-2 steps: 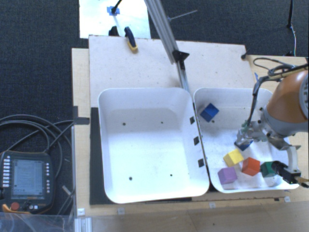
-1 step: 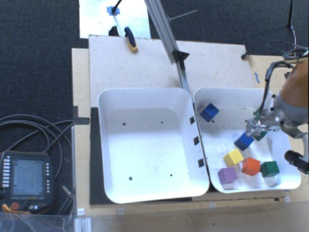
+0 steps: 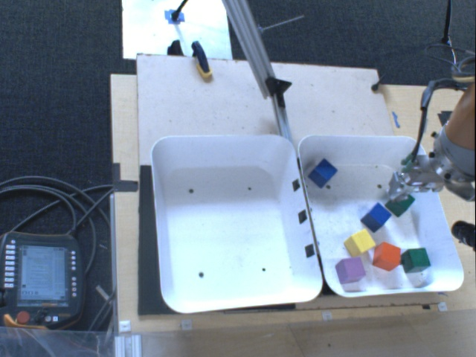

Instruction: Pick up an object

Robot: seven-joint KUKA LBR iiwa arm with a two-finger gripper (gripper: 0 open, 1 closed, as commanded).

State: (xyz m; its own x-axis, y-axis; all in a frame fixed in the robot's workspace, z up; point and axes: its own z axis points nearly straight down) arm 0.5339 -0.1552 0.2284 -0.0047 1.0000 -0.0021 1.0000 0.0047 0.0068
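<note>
**Gripper above a green block at the right edge of the right bin**

Camera view, from above at a slant. Two shallow white bins sit side by side on a pale bench. The left bin (image 3: 223,222) has a bare white floor marked with a few small dark dots. The right bin (image 3: 349,158) carries the loose blocks. A blue cube (image 3: 323,172) lies alone near the bin's upper left, tilted on its corner. A second blue cube (image 3: 376,216) lies toward the middle right, with a yellow cube (image 3: 360,242) just below and left of it. An orange cube (image 3: 387,256) sits beside the yellow one, a purple cube (image 3: 350,270) lies nearest the front wall, and a green cube (image 3: 416,259) rests at the lower right, close to the orange one.

The arm (image 3: 460,136) enters from the right, and its gripper (image 3: 403,192) hangs over the right side of the right bin. A dark green block (image 3: 401,205) shows directly beneath the fingertips, touching or nearly touching them. Whether the fingers are spread or clamped on this block cannot be told from this angle.

A teach pendant (image 3: 41,277) with cables lies on the floor at lower left.
</note>
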